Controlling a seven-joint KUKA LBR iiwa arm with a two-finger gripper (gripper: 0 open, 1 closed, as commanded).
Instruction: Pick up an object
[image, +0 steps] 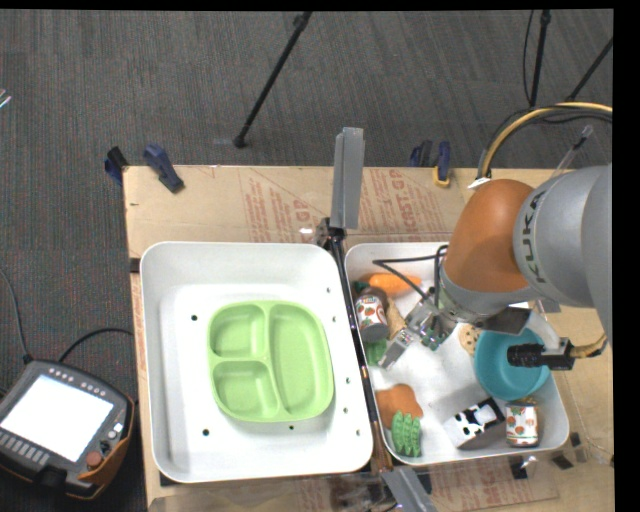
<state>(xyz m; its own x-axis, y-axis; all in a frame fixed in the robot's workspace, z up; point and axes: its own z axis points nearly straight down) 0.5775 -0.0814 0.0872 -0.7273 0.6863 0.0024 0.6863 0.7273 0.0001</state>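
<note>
Reaching in from the right, the grey arm with its orange band (487, 250) hangs over the right white bin (556, 400), its claw (405, 345) low among the clutter; whether it is parted or closed around anything cannot be told. Just beside the claw stands a small red-labelled can (371, 313). A teal bowl (505, 366), a green ridged toy (406, 433) and a black-and-white cow figure (474, 421) lie nearby. The left white bin (170, 300) holds a light green divided plate (270, 360).
</note>
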